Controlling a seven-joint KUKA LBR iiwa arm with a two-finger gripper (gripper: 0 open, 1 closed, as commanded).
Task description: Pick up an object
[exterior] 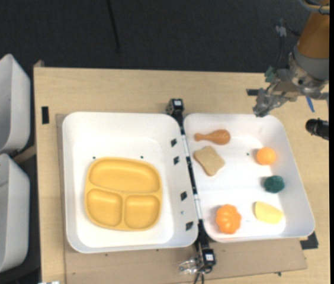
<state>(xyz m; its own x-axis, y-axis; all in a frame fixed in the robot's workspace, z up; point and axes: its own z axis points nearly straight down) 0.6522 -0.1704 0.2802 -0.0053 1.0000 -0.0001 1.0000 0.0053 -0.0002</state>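
The right bin [291, 158] holds several toy foods: a brown drumstick [214, 136], a slice of bread [208, 160], a small orange ball [266, 155], a dark green piece [273, 184], an orange pumpkin-like piece [228, 218] and a pale yellow wedge [267, 212]. My gripper [263, 107] hangs above the bin's far right corner, apart from all of them. Nothing shows between its fingers.
The left bin [72, 176] carries a yellow divided tray [122, 193]. A black clip [174, 106] sits at the far end of the seam between the bins, another fitting [198, 262] at the near end. White containers [1, 158] stand off the bench's left edge.
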